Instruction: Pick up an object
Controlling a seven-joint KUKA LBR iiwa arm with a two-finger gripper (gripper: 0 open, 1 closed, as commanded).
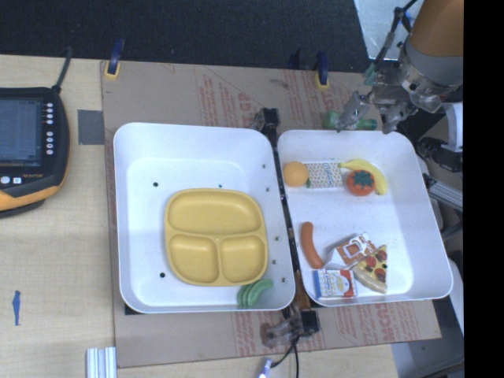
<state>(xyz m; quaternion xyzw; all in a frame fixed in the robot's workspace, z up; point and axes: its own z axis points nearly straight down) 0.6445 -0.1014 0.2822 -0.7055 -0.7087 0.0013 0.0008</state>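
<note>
My gripper (368,121) hangs above the far rim of the right bin (425,211), its two fingers spread apart and open with nothing between them. Just below it in that bin lie a yellow banana (370,166) and a red tomato (361,183). An orange ball (295,174) and a small patterned packet (323,174) sit to their left. Nearer the front are a sausage (312,244), a pizza slice (374,270) and a small carton (334,283).
The left bin (138,211) holds a yellow divided tray (214,236) and a green pea pod (253,293) at its front edge. A tablet controller (27,148) rests on the bench at far left. Clamps (321,65) hold the cardboard at the back.
</note>
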